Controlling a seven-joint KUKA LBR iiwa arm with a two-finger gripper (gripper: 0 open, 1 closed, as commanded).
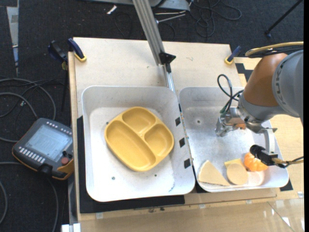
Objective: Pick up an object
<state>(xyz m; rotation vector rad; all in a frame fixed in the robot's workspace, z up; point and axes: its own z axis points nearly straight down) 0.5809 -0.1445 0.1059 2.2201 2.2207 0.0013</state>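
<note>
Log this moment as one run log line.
arm: over right white bin | gripper: above bin floor, nothing seen held | orange round object: near corner, by tan slices | yellow divided plate: left bin

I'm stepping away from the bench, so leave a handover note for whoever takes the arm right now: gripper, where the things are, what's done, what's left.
Gripper: over the bare upper floor of the right bin; whether it is open or shut can't be told, and nothing shows in it.
Left bin: yellow divided plate lying flat.
Right bin, near edge: tan wedge, tan round piece beside it, orange object toward the near right corner, next to a black part of the arm.
Done: no pick visible.
Left: pick up an object; the near-edge pieces look like candidates.
</note>
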